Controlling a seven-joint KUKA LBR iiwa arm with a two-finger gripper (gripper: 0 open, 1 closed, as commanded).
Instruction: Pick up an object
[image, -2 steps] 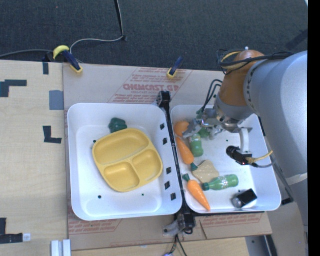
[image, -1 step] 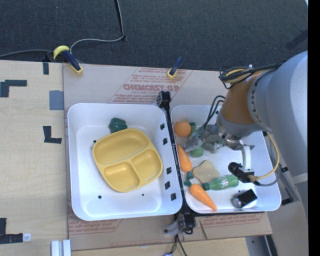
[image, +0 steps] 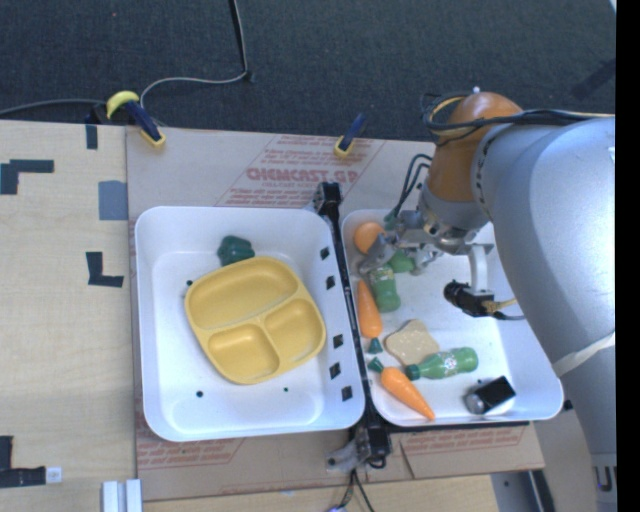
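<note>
Camera view: I see gripper (image: 385, 262) low in right bin (image: 520, 392), over green bottle (image: 385, 292); can't tell finger state.

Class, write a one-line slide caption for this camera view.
Arm's pincer lowered among toy foods in the right bin; yellow divided plate sits in the left bin.

Glossy yellow plastic tray (image: 257, 317), smooth white bins (image: 160, 400), matt cardboard (image: 290, 180)

Left bin (image: 160, 330): divided plate (image: 256, 318) in the middle; small lump (image: 235, 249) behind it.
Right bin (image: 520, 395): bottle (image: 443, 364), bread slice (image: 411, 343), two carrots (image: 407, 392).
Pincer (image: 385, 262): over the right bin's back-left corner.
</note>
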